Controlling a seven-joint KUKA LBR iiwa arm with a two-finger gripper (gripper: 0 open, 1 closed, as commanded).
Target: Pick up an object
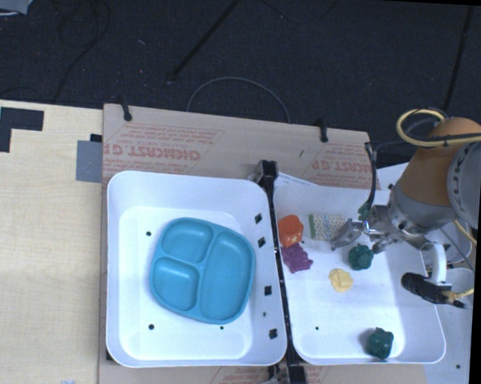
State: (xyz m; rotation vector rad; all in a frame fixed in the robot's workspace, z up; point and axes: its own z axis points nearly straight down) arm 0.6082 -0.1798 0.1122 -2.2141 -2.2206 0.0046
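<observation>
My gripper (361, 239) hangs over the upper right part of the right bin (415, 343), open, with its fingers (342, 237) spread apart. A small dark green lump (360, 257) lies on the bin floor just below the fingertips, and nothing is held between them. Close by lie a yellow piece (341, 279), a purple piece (296, 258), an orange block (290, 228) and a pale dotted item (327, 226). Another green object (379, 342) sits near the bin's front right corner.
The left bin (128, 220) holds a blue divided plate (202, 269). A black divider (272, 263) runs between the bins. The grey arm with its orange band (439, 172) comes in from the right, with cables beside it.
</observation>
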